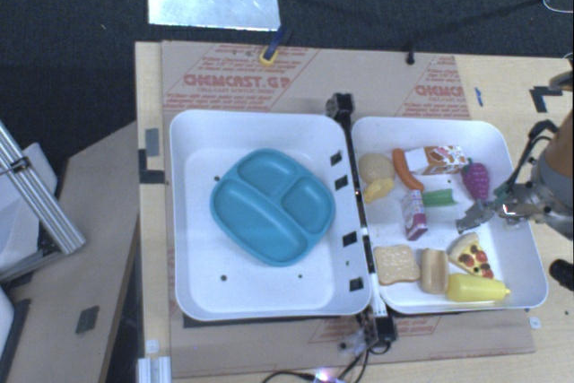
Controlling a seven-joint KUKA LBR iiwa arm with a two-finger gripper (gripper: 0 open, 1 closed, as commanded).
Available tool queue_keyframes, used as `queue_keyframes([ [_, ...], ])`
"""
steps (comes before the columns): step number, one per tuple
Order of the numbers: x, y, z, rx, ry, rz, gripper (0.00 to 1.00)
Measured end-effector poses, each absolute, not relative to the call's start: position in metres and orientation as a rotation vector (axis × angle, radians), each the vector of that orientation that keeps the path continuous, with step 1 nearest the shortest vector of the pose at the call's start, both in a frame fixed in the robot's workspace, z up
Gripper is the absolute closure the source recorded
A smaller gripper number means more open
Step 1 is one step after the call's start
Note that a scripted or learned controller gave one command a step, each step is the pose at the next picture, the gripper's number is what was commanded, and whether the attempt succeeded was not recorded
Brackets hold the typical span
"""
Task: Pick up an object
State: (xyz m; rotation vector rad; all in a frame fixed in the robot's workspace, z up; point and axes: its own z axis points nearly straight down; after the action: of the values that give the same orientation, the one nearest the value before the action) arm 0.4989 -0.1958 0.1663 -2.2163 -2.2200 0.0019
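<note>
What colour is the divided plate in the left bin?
Light blue; the divided plate shows plainly in the camera view.

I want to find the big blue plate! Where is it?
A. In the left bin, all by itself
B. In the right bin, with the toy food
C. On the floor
A: the blue plate lies in the left bin, while the toy food is in the right bin.
</note>
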Motion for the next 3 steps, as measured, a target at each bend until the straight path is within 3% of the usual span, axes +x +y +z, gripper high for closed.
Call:
queue_keyframes([
  [1,0.5,-0.193,0.104,-2.218,-2.219,0.002,0.0],
  [2,0.5,-0.193,0.083,-2.22,-2.221,0.0,0.0],
  [3,0.502,-0.193,0.095,-2.224,-2.223,-0.003,1.0],
])
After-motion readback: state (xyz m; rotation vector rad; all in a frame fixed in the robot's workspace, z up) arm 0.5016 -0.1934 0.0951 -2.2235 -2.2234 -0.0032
